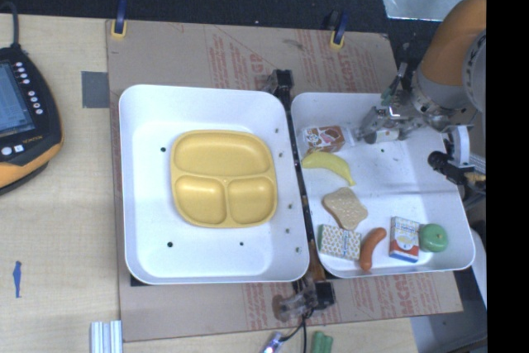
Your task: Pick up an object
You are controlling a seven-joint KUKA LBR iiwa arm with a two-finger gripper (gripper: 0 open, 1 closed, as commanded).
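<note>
My gripper [383, 126] hangs over the far part of the right bin [463, 202], above bare bin floor, with nothing seen in it. Left of it lies a brown and red packet [324, 138], a short way off. A yellow banana [329, 167] lies below the packet. Nearer the front are a bread slice [345, 207], a checked cracker [340, 242], an orange sausage [372, 249], a small juice box [404, 239] and a green apple [433, 238]. All these rest on the bin floor, apart from the gripper.
The left bin [140, 178] holds a yellow divided plate [223, 178]. A teach pendant [21, 116] lies on the bench at the far left. Clamps [120, 21] pin the cardboard under the bins. The arm's grey and orange body [455, 45] stands over the right bin's far right corner.
</note>
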